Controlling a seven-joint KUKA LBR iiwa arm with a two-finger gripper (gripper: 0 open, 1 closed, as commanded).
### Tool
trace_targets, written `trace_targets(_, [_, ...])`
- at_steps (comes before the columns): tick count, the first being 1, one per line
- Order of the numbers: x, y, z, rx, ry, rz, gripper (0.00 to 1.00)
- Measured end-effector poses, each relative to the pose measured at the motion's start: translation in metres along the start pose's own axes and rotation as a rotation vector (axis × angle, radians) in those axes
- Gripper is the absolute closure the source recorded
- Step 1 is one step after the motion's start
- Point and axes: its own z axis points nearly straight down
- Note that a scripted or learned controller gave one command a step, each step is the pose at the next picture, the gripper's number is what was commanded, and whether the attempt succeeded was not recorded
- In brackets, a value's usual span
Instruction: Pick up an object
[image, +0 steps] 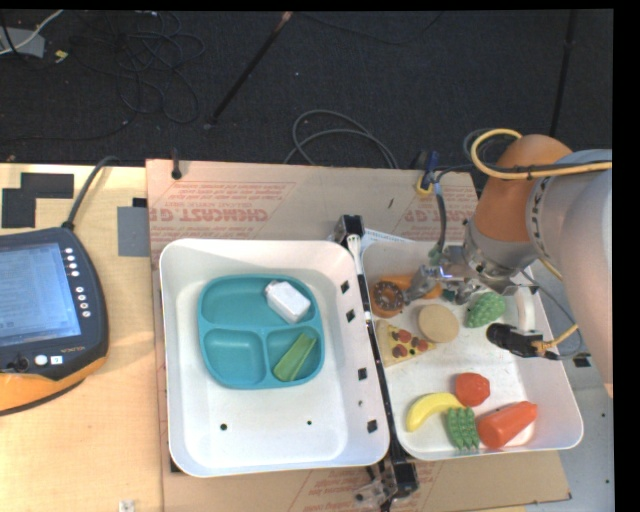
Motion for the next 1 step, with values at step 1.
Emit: trace_targets(1, [0.0015,0.0000,-0.0004,-0.001,-0.002,-0.001,0.00])
